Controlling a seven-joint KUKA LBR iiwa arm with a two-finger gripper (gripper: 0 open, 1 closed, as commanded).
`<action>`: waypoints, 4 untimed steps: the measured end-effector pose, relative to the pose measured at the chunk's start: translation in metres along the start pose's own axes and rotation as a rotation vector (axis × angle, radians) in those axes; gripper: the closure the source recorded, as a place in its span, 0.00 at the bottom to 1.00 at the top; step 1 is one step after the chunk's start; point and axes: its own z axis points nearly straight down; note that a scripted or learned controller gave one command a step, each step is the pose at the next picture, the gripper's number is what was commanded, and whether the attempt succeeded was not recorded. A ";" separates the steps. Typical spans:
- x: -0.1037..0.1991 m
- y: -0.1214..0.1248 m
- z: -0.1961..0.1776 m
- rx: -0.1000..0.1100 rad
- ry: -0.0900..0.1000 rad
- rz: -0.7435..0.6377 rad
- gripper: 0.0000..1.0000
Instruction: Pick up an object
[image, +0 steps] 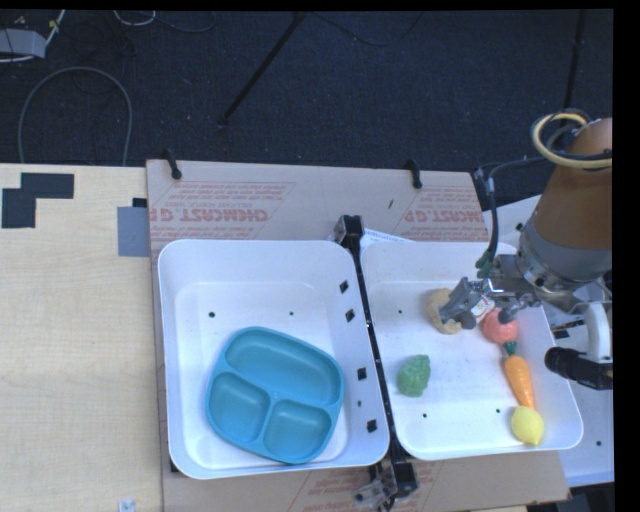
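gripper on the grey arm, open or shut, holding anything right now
Gripper: cannot be told; it sits low in the right white bin, at the tan rounded food piece, beside the red round fruit.

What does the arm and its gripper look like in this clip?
The arm is a thick rounded body, orange-brown above and grey below toward the wrist. A yellowish cable loop sits at its top and a dark cable runs down its side. The gripper is a small metallic grey assembly with dark parts.
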 end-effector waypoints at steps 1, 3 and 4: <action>0.000 0.002 -0.007 -0.014 -0.002 -0.002 0.00; 0.009 0.001 0.103 -0.007 0.001 -0.001 0.00; 0.010 0.001 0.156 -0.009 0.000 -0.001 0.00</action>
